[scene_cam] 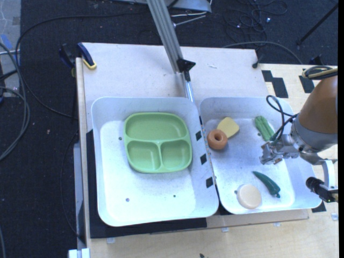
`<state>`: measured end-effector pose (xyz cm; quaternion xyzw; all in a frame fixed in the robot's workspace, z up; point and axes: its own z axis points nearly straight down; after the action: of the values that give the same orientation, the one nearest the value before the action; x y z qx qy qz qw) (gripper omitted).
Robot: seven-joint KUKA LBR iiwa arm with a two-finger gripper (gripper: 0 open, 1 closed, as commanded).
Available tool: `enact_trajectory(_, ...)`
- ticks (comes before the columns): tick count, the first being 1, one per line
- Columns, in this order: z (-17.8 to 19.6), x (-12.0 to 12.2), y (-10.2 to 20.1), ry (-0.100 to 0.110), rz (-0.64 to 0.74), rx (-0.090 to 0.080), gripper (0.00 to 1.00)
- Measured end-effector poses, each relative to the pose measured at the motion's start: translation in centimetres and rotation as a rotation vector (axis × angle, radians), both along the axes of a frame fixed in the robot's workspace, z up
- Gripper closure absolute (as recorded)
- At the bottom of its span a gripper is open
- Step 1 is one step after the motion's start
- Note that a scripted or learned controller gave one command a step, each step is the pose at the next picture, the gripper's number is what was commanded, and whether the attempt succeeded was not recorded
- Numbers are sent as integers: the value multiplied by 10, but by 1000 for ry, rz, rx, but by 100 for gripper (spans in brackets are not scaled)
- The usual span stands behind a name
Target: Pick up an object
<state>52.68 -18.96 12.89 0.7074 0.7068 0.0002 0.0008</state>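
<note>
In the right bin [231, 165] lie a brown doughnut [217, 140], a yellow wedge [228, 127], a light green vegetable [264, 127], a dark green pepper [267, 182] and a cream round piece [249, 196]. My gripper [270, 156] hangs low over the right side of this bin, between the light green vegetable and the dark green pepper, just above the pepper's upper end. Nothing shows between its fingers.
The left bin [107, 160] holds a green divided plate [158, 142]. A slanted metal pole [167, 31] crosses the bench behind the bins. The arm's orange band [322, 101] sits at the right edge. Cables lie on the dark floor around the bench.
</note>
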Motion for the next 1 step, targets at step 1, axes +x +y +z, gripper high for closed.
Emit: enact_trajectory(1,46,-5,-6,-3,-1,-2,100)
